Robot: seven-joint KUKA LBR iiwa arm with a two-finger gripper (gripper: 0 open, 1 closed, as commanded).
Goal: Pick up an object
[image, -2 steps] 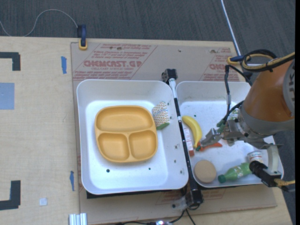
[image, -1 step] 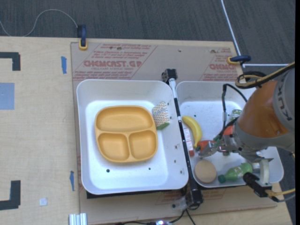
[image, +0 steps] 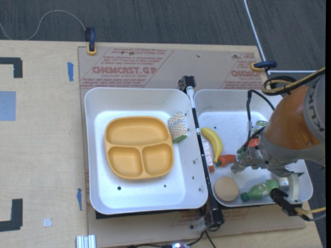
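One hand (image: 247, 159) hovers over the right bin (image: 227, 99) (beside a banana (image: 213, 141)).

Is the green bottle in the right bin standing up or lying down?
Lying down. The green bottle rests on its side on the right bin's floor, beside the round tan object.

The two white bins (image: 98, 154) look like smooth shiny plastic, the yellow tray (image: 138, 146) is matt plastic, and the counter (image: 41, 154) is pale smooth wood.
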